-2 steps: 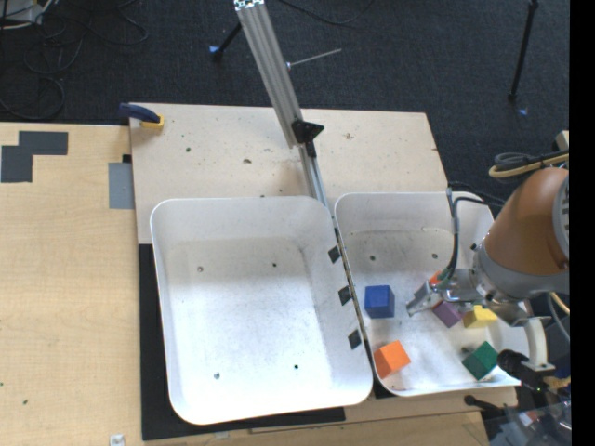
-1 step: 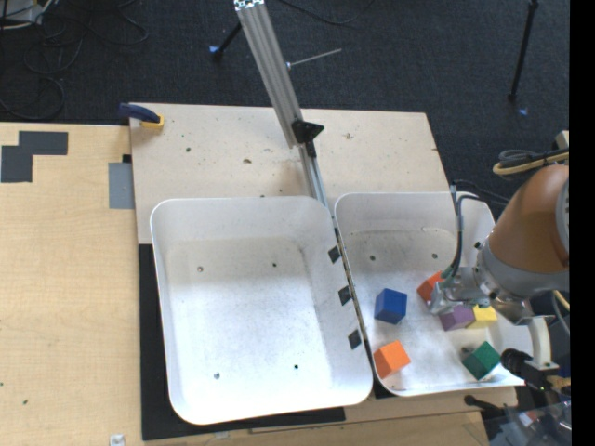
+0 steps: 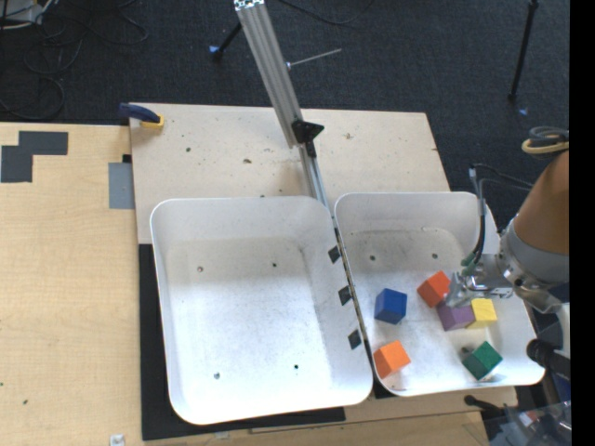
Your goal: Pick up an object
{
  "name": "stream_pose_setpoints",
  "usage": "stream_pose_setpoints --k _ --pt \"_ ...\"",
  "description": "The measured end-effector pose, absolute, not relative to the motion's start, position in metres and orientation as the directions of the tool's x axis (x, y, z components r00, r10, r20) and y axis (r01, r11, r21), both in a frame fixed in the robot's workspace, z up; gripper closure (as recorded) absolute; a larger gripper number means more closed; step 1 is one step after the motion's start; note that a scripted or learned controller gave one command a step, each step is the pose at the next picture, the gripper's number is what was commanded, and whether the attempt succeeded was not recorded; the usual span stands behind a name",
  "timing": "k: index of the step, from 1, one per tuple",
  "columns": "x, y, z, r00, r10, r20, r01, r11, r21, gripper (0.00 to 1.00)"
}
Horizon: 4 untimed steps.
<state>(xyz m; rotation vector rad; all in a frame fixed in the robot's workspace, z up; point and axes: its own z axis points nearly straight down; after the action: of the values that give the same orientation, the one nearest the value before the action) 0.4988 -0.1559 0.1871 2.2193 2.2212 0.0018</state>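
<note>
My arm reaches in from the right and puts the gripper (image 3: 468,289) low in the right bin (image 3: 402,210), down among a tight cluster of blocks; from this slanted overhead view I cannot tell the state of the tool, and nothing shows clearly as held. Just beside it sit an orange-red block (image 3: 432,289) on its left, a purple block (image 3: 455,317) directly below, and a yellow block (image 3: 482,312) touching the purple one. A blue block (image 3: 391,305) lies apart toward the divider, an orange block (image 3: 392,357) rests near the front corner, and a green block (image 3: 482,360) sits by the front rim. The left bin (image 3: 177,216) stands alongside. To do this step well, I judge I should commit to one block, likely the purple or the orange-red, centre the tool squarely over it so the neighbours are not nudged or wedged in, then lift straight up and check that the block actually comes away.
</note>
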Motion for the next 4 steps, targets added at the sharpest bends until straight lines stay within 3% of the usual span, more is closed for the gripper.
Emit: stream_pose_setpoints --k 2,3,4 --pt "0.508 -0.160 0.279 -0.001 1.000 -0.001 1.000 0.001 0.003 1.00" --pt "0.508 -0.161 0.294 -0.001 1.000 0.000 1.000 0.001 -0.001 1.00" --pt "0.529 -0.112 0.290 -0.004 1.000 0.001 1.000 0.004 -0.002 1.00"
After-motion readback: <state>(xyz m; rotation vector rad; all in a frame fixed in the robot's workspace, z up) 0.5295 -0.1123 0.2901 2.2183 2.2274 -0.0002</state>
